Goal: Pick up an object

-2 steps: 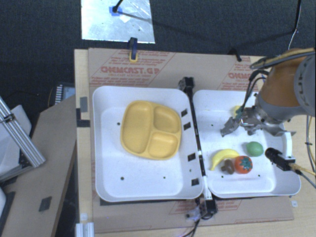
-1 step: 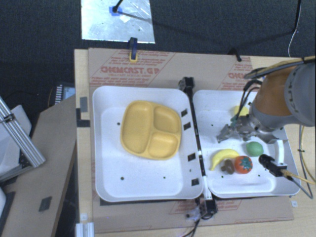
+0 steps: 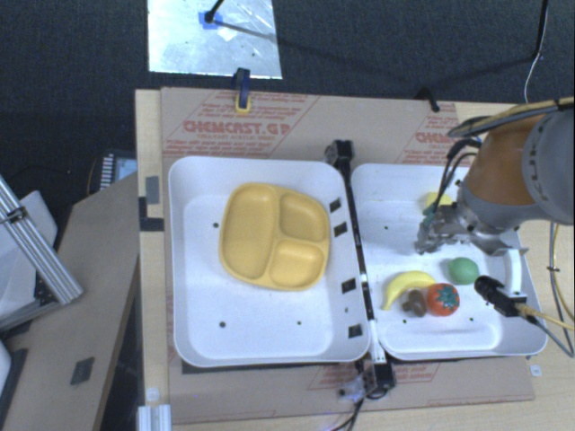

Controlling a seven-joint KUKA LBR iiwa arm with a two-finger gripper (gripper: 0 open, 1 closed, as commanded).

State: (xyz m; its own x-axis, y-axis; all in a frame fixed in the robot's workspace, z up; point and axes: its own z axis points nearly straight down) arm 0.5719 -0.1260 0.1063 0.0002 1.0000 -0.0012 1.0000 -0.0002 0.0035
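While the arm leans in from the right, its gripper sits low in the right bin, over bare white floor, and I can't tell from here what state it's in; nothing shows in its grip.

The pickable things lie just below it, bunched at the bin's near side: a banana, a small brown lump touching it, a tomato pressed against that, and a green ball just beside the tomato. A bit of yellow peeks out behind the wrist; what it is, I can't say.

That crowding looks like the trouble to me. Come down between two pieces and it may shove them apart and close on nothing. The ball and tomato are round, so a slightly off-centre pinch could squirt them away. The banana's curve could twist out too.

The yellow tray in the left bin is well apart from all this.
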